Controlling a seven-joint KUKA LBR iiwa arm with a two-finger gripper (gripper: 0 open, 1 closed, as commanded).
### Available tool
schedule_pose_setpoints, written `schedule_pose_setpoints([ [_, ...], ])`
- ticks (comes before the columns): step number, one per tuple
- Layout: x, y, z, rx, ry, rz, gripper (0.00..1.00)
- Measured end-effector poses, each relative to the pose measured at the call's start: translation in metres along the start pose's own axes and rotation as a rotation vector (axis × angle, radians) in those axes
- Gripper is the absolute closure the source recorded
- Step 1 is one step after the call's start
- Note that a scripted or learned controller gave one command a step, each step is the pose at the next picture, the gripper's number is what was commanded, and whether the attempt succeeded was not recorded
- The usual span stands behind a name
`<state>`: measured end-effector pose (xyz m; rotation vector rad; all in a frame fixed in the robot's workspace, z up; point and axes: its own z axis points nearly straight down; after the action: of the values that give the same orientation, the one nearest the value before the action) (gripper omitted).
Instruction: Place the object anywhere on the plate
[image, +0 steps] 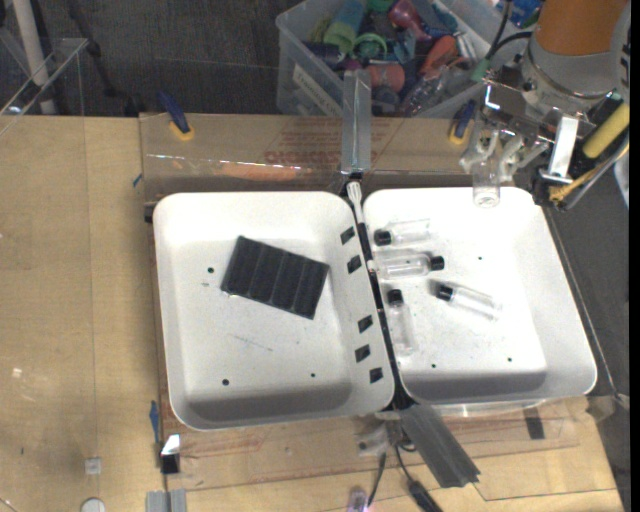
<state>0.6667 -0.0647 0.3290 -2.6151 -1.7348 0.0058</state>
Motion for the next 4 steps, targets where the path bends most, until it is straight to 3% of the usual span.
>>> schedule_pose_setpoints([
  [1, 0.009, -0.022, -0.037, -0.006, 0.001, -0.14, 1.0],
  [2, 0.022, -0.009, -0.013, -0.002, 0.0, -0.216, 1.0],
  [4, 0.044, -0.019, -0.025, -0.006, 0.0, -0.41, 1.0],
])
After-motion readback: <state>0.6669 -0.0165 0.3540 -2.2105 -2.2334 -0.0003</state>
